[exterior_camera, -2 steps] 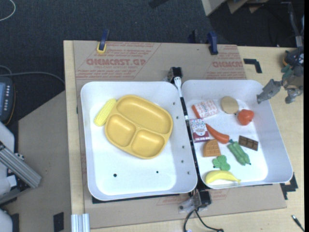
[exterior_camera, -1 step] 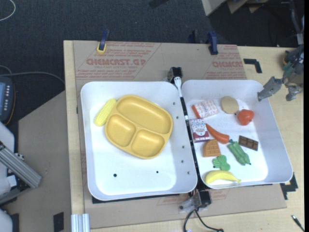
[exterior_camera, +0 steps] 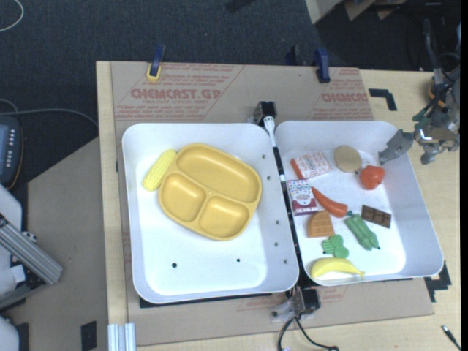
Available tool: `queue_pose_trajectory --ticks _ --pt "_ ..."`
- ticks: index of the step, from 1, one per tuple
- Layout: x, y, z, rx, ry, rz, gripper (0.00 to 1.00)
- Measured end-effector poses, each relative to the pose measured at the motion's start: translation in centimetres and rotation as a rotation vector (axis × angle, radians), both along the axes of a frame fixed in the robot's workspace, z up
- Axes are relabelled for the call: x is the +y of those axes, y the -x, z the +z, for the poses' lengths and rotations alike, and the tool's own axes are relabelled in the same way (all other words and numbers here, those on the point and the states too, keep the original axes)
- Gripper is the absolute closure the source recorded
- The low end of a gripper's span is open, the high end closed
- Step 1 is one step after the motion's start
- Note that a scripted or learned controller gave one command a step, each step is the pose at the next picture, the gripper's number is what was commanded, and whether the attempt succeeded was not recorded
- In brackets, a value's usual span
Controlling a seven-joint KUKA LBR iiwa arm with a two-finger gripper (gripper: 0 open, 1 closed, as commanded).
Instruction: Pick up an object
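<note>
Tomato [exterior_camera: 371, 176] looks like the likeliest target, sitting in the right bin [exterior_camera: 428, 229] near its upper right, just beside the gripper [exterior_camera: 395, 146], which hangs over the bin's upper right edge w/ a grey finger angled down toward it. Can't tell if the gripper is spread or pressed together, too small and blurry from this angle, and nothing visibly pinched, so pick not done yet imo. Rest of the right bin: potato [exterior_camera: 349, 159] just left of the tomato, a red-white packet [exterior_camera: 311, 164], a small box [exterior_camera: 300, 196], carrot [exterior_camera: 330, 203], waffle piece [exterior_camera: 319, 224], chocolate bar [exterior_camera: 376, 216], green pepper [exterior_camera: 362, 231], broccoli [exterior_camera: 336, 246], banana [exterior_camera: 335, 269] at the bottom. Left bin [exterior_camera: 146, 269] holds a yellow divided plate [exterior_camera: 210, 191] w/ corn [exterior_camera: 159, 169] touching its left rim. Status: approach stage at best; descent, grasp and lift all left, judging by how things lie
</note>
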State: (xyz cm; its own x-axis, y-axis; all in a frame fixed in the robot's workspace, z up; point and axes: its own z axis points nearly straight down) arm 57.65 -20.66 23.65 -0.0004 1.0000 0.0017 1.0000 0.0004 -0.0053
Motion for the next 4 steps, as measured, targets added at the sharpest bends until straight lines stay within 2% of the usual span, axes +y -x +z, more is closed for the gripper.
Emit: queue_pose_trajectory --ticks 1,3,4 --pt "0.5 -0.9 -5.3 0.0 0.0 0.002 0.0" --pt "0.7 -0.9 -14.9 0.001 -0.001 0.001 0.0" --pt "0.6 -1.1 -13.5 -0.006 0.002 0.0 1.0"
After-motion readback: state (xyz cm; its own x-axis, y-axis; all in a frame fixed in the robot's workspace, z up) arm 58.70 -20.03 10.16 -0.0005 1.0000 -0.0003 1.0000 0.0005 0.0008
